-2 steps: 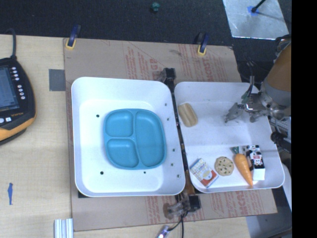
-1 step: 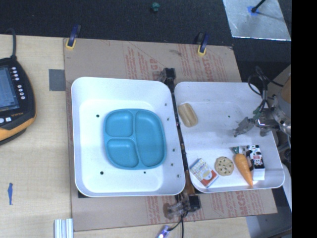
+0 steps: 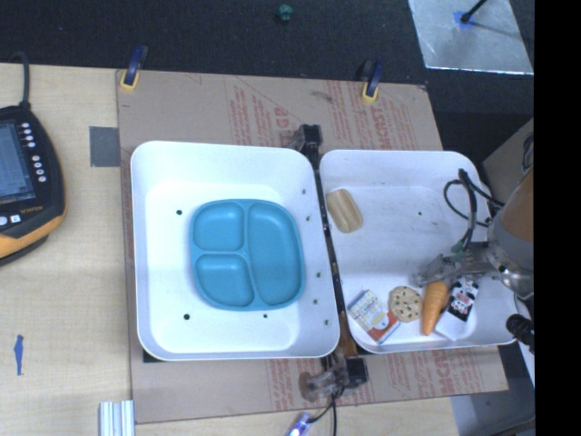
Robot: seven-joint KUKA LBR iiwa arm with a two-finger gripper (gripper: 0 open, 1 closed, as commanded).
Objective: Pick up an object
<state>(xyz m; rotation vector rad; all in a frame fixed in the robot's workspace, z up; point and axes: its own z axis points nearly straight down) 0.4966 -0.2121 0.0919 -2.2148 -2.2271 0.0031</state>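
In the right bin [image 3: 399, 175], several small objects lie near the front wall: an orange carrot [image 3: 434, 305], a round brown cookie [image 3: 405, 303], a small red and white packet [image 3: 369, 314] and a black and white carton [image 3: 462, 302]. A tan bread-like piece [image 3: 344, 210] lies apart by the bin's left wall. My gripper [image 3: 448, 268] reaches in from the right and hovers low just behind the carrot's top end and the carton. I see nothing held in it.
The left bin [image 3: 163, 180] holds a blue divided plate [image 3: 246, 252]. A black cable [image 3: 463, 198] loops over the right bin's far right side. An orange and black pendant [image 3: 23, 180] rests on the bench at far left.
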